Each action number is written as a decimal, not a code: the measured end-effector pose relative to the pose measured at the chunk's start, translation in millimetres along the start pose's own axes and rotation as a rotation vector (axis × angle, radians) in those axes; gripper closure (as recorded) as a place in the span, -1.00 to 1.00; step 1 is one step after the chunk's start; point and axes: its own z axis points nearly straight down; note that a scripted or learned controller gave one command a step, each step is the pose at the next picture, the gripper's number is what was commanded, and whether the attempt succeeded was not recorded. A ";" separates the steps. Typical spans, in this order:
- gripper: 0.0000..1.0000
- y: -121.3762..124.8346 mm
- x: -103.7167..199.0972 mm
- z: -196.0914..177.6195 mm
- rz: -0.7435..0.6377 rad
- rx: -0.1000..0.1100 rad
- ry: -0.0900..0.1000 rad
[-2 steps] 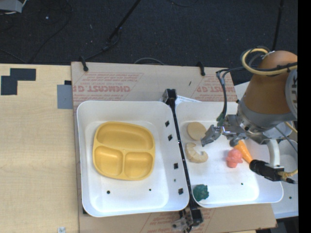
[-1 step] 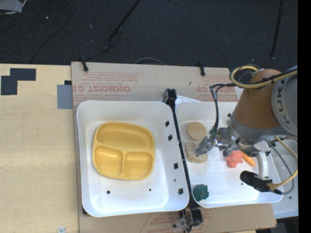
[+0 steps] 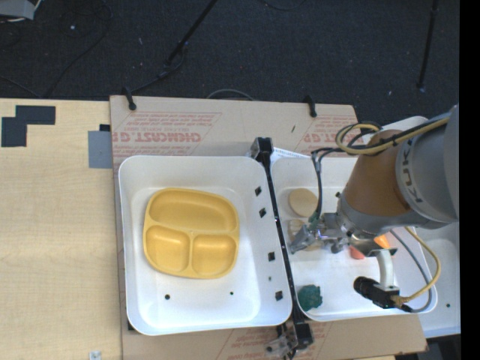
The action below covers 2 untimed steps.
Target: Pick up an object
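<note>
Gripper [image 3: 306, 238] low in the right bin [image 3: 330, 310], close to the divider [image 3: 274, 223] between the two bins; metal parts bunched together under the wrist, grip state impossible to tell. Just above it, touching or nearly so, a round tan object [image 3: 301, 201] lying flat on the bin floor. Below it, near the front wall, a small dark green object [image 3: 310, 296], apart from the gripper. Peeking out under the wrist to the right, a bit of orange-red object [image 3: 358, 252], mostly hidden. Grey arm [image 3: 420, 175] with orange band reaching in from the right, cables looping around it, a black fitting [image 3: 375, 291] hanging near the bin's front. In the left bin [image 3: 150, 306], a yellow divided plate [image 3: 191, 232] with three compartments, lying flat near the middle. Beneath both bins, a cardboard sheet [image 3: 225, 126] on a light wooden bench [image 3: 52, 231]
</note>
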 end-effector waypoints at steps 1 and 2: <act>-1.00 -0.5 0.2 8.2 0.001 -0.004 -0.001; 1.00 -0.3 -0.7 -3.4 0.006 -0.004 0.000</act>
